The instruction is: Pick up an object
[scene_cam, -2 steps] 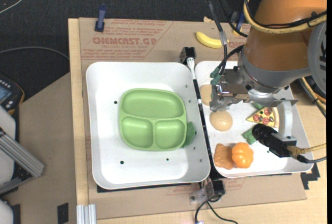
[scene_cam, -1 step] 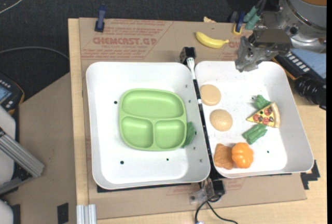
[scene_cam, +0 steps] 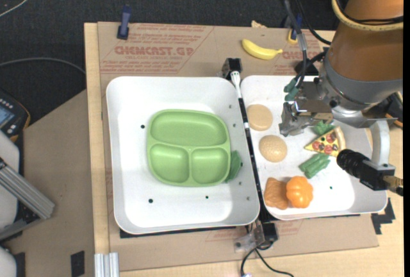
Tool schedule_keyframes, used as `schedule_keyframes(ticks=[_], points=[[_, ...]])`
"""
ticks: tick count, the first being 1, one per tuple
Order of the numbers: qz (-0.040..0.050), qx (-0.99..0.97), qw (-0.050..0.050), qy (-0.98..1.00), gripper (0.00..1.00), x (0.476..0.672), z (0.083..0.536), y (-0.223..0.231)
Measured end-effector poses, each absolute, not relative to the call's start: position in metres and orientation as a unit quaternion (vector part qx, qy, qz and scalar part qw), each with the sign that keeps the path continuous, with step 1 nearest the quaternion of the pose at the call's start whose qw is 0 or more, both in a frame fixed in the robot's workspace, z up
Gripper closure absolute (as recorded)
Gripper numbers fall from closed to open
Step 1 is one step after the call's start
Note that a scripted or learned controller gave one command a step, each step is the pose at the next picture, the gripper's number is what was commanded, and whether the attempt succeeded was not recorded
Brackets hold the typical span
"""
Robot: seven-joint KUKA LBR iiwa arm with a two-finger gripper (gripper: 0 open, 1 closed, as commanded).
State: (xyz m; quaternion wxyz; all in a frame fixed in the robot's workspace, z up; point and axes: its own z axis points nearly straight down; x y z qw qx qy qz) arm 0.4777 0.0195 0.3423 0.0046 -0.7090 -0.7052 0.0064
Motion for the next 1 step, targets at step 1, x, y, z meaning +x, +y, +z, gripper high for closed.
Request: schedule_keyframes(ticks=[1], points=[[0.0045,-0.709,0.004,-0.705,1.0,0.4775,0.2484,-0.0022]])
